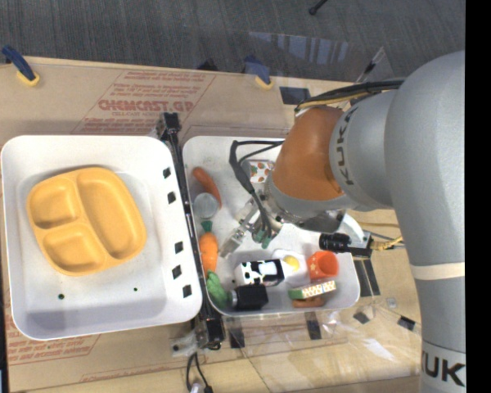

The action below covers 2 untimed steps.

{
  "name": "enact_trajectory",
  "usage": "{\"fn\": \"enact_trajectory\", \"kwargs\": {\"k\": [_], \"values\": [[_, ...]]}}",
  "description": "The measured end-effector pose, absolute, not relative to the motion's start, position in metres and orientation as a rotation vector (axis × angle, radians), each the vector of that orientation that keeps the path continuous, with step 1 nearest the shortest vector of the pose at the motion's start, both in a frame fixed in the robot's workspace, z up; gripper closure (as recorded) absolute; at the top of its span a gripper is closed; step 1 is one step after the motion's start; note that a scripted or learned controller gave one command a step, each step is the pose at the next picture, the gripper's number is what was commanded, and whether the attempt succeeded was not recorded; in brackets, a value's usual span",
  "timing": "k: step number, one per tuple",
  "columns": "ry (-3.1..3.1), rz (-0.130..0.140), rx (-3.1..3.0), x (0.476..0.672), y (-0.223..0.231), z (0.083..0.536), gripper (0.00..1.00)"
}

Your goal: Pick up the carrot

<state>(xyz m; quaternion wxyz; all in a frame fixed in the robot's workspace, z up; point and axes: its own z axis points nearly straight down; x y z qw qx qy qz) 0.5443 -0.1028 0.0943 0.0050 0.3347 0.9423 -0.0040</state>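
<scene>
The carrot (208,252), orange with a green top, lies along the left wall of the right bin (221,150), pointing toward the front. My gripper (248,237) hangs over the middle of that bin, just right of the carrot and apart from it. Its fingers (231,241) are spread open and hold nothing. The orange-banded wrist (311,158) covers the back right part of the bin.
A reddish sausage-shaped piece (206,184) and a pale round cup (204,207) lie behind the carrot. A black-and-white toy (259,273), a black block (250,298), an orange cup (323,264) and a fried egg (290,262) crowd the front. The left bin (33,318) holds a yellow divided plate (86,218).
</scene>
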Motion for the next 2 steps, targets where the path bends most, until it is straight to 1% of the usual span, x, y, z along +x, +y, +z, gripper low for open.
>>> {"fn": "enact_trajectory", "kwargs": {"k": [1,2], "values": [[2.656,-0.016,1.670,0.520,-0.105,0.093,0.00],[2.365,-0.003,2.069,0.553,-0.104,0.092,0.00]]}}
